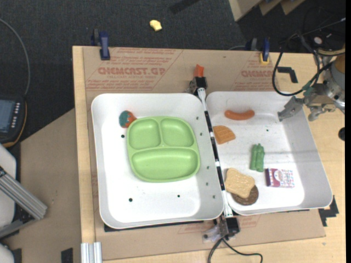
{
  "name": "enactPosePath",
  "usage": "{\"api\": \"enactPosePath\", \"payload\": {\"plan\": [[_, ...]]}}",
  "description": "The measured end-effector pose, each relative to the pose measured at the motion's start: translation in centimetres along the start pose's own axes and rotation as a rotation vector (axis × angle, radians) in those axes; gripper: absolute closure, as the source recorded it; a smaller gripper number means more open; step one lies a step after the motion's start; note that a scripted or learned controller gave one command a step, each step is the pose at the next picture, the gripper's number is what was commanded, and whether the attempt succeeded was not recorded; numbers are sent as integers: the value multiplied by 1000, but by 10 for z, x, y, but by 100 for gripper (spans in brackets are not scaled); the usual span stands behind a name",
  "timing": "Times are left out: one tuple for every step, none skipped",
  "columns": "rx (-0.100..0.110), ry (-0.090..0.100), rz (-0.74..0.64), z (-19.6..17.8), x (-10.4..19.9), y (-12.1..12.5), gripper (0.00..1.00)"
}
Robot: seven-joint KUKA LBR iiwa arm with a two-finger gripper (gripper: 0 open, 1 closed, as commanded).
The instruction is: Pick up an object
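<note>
Left bin (109,201): green divided plate (162,148); small red-and-teal item (127,118) touching its upper-left rim. Right bin (312,163): sausage (239,114), orange wedge (223,134), green pickle-like piece (256,158), bread slice on brown disc (241,186), purple-and-white packet (279,177). Gripper (289,112) hung over the right bin's upper right corner, holding nothing; finger spread could not be told. Risk: flat packet may slip; sausage may roll. Surface (164,70): printed brown board, clamped. Floor: dark carpet, yellow scrap (156,24).
</note>
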State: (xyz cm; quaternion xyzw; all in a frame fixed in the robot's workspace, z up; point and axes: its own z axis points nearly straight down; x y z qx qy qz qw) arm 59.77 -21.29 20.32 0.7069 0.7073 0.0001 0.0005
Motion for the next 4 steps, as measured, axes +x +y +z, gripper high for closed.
{"api": "enactPosePath", "payload": {"plan": [[9,5,-5,126,65,2,0],[6,3,2,119,71,-38,0],[-1,0,1,108,71,-36,100],[-11,0,-7,12,131,-11,100]]}}
